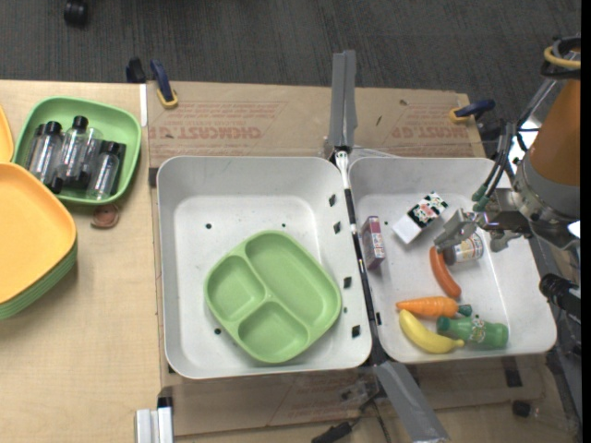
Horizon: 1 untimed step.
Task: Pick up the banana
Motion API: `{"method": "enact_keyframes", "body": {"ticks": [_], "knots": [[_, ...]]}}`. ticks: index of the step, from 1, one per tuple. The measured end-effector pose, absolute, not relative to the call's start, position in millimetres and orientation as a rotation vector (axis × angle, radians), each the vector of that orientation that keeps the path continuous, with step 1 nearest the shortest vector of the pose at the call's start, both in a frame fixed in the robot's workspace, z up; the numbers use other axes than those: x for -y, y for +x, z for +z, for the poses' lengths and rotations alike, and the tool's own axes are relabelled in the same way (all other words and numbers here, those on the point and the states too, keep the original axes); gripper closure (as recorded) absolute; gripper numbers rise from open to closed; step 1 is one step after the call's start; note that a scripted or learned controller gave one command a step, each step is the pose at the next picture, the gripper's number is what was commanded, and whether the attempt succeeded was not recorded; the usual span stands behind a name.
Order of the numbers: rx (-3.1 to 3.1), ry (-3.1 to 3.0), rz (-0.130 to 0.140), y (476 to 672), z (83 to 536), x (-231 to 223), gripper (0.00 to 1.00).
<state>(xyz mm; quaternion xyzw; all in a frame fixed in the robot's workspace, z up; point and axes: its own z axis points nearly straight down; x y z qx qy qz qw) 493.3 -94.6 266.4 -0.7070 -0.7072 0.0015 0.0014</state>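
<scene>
The yellow banana (pixel 427 333) lies at the front of the right bin (pixel 517 289), curved, just below an orange carrot (pixel 428 307) and touching a green bottle (pixel 477 332) on its right. My gripper (pixel 478 236) hangs over the bin's middle right, well behind the banana and apart from it. Its fingers (pixel 452 233) stand spread open, with a small can (pixel 467 250) beneath them. Nothing is held.
An orange sausage (pixel 444 271), a black-and-white carton (pixel 421 218) and a pink box (pixel 373 242) share the right bin. The left bin (pixel 185 247) holds a green divided plate (pixel 271 295). At far left sit a green tray of bottles (pixel 78 150) and orange plates (pixel 32 238).
</scene>
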Motion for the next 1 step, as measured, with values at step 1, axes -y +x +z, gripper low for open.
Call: {"method": "enact_keyframes", "body": {"ticks": [1], "knots": [[2.354,-2.074,0.005,476.0,162.0,108.5,0.0]]}}
